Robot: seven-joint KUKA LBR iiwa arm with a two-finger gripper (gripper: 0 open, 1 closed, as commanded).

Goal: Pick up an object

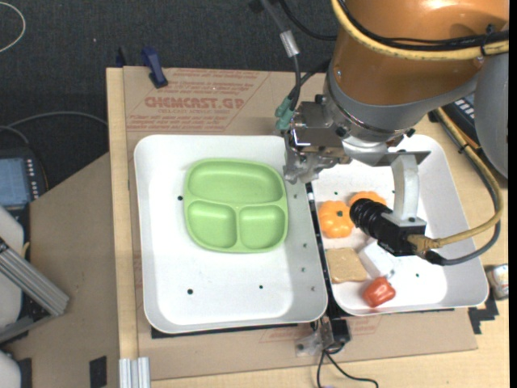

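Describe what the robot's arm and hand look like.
The arm is a thick round body: a glossy orange band above a grey ring. The hand is small, bare metal, with black cables running up from it.

the brown board [194, 95] carries red print reading "chemcast gp"; the smaller lines around it are too blurred.

The divided plate [236, 204] is pale green, the bins [161, 249] white, with an orange lump [334, 220], tan slab [347, 266] and red piece [378, 292].
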